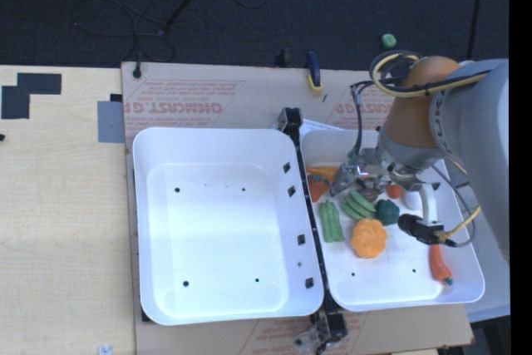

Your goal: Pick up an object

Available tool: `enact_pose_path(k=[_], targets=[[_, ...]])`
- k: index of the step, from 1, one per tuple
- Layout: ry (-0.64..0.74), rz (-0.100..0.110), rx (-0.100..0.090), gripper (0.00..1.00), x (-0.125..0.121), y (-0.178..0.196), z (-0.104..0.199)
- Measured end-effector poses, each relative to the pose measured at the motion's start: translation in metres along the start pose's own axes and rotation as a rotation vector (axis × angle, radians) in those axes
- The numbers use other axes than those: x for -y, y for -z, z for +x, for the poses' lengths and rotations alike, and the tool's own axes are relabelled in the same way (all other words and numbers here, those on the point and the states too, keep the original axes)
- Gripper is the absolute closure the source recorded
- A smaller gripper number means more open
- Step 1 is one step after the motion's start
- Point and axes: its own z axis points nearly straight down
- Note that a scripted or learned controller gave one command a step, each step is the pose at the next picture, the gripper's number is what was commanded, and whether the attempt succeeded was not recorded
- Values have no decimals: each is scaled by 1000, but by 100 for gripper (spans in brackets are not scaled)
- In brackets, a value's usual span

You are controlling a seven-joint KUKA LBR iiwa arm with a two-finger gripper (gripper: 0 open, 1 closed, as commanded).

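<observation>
Orange-banded arm reaches into right bin; gripper low over toy vegetables: green pieces, orange round one, carrot. Grip state: cannot tell. Left bin alongside.

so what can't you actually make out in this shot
- Gripper: in the camera view, whether it grips anything; wrist and cables crowd it.
- Orange item by the bin divider: partly hidden under the gripper, identity unclear.
- Small red piece: too small and covered to name.
</observation>
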Motion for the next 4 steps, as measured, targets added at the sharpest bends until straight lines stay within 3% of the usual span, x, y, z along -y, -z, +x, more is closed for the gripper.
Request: enact_pose_path(k=[1,2,3,4], targets=[[-1,10,-10,0,24,0,4],[-3,9,-10,100,23,10,3],[-7,8,-10,100,90,0,-64],[0,3,-9,100,39,0,-61]])
